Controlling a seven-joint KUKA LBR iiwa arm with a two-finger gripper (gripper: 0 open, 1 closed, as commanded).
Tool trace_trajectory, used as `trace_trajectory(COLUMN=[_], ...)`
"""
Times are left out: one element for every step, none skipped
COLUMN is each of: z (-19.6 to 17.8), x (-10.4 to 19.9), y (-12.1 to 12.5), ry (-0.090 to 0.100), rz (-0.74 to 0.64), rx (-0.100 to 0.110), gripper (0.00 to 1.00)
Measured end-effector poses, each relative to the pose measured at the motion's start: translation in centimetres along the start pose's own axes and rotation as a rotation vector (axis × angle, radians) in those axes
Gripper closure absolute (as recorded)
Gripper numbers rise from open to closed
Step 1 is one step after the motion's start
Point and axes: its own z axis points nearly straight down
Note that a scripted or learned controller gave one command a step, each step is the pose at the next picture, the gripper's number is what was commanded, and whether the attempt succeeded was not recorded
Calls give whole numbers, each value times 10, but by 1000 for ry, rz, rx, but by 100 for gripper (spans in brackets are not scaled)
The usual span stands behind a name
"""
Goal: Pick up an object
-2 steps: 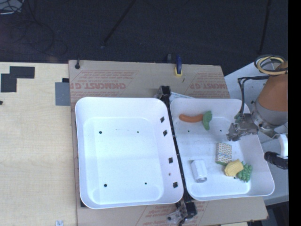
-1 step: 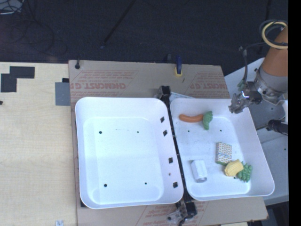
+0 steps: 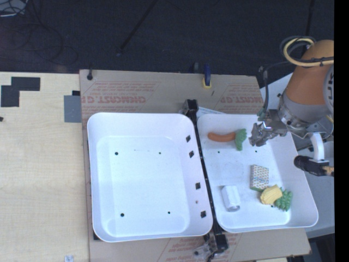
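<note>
A: Where is the two-finger metal gripper (image 3: 259,136)?

B: Low over the far part of the right-hand shallow white plastic bin (image 3: 297,214), on the grey arm with the orange band (image 3: 308,89) coming in from the right. Whether it is parted or closed I cannot tell; it reads as a dark metal cluster from this angle, and I see nothing caught in it.

A: And the nearest thing to pick?

B: A toy carrot, orange body with a green leafy top (image 3: 226,137), just to the gripper's left. It lies flat on the bin floor, long axis running across the bin, side to side. The green top points toward the gripper and sits just beside it; the orange tip points away, toward the divide between the bins.

A: What else lies in that bin?

B: Nearer the camera than the gripper: a small flat patterned block (image 3: 259,176), slightly tilted; just beyond that, a yellow toy corn cob with green leaves (image 3: 275,196), leaves toward the right wall. To their left, a small pale cylinder (image 3: 231,197) lying on its side, its axis running roughly near to far.

A: The surface?

B: Both bins sit on a brown cardboard sheet with red lettering (image 3: 136,94), the left-hand white bin (image 3: 95,173) well away from the gripper. Left of that, a pale wooden bench top (image 3: 38,173) carries dark rectangles. Behind is dark floor (image 3: 163,26) with loose cables.
</note>
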Motion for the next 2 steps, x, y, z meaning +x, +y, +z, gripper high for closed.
trace_trajectory(z=[-79, -48], x=[103, 32], y=[-3, -34], ry=[1, -5], rz=[-8, 10], rx=[-10, 2], gripper=[100, 100])
